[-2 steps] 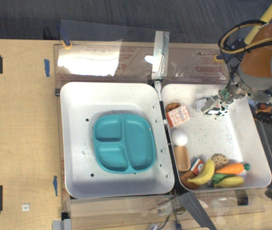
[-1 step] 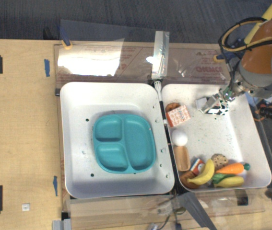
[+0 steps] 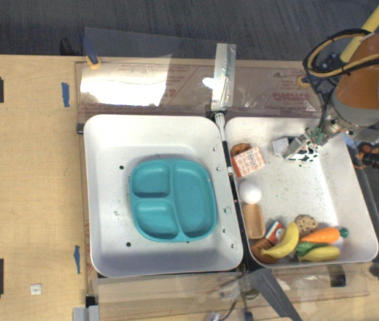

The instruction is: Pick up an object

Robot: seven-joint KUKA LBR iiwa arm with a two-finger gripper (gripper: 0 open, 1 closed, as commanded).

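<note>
We see an evenly bright, slightly soft picture, with strong white glare on the clear panel (image 3: 132,85) well left of the fingers (image 3: 307,146) and faint shadows beneath them.

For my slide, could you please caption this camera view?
KUKA arm's gripper low in the right bin near toy food; teal divided tray in the left bin.
</note>
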